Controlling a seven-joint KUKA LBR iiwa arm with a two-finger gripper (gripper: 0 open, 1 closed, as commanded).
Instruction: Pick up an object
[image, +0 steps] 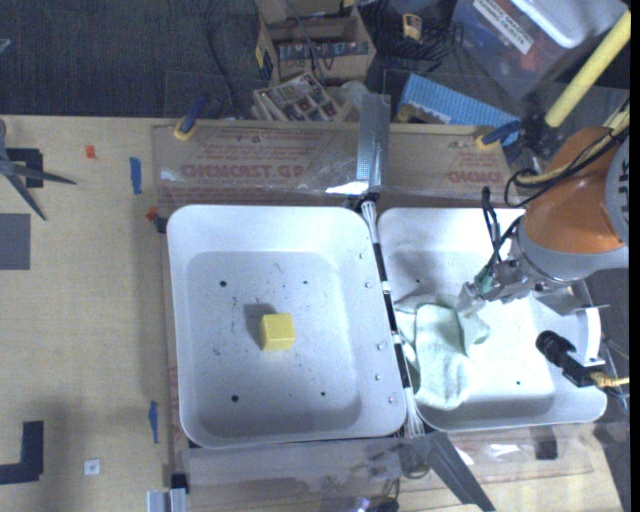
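The gripper (478, 300) sits low in the right bin (520, 395), at the upper edge of the cloth (440, 352). Its state cannot be determined at this angle. The cloth lies crumpled against the bin's left wall. Risk: soft fabric may slip free on lifting, or snag on the bin rim. The block (278, 331) lies alone in the left bin (200, 240). Both bins rest on a wooden bench (70, 300); cables and clutter lie behind.

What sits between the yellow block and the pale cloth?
In the camera view, the small yellow cube and crumpled pale cloth are separated by bare white bin floor and the two bins' adjoining rims.
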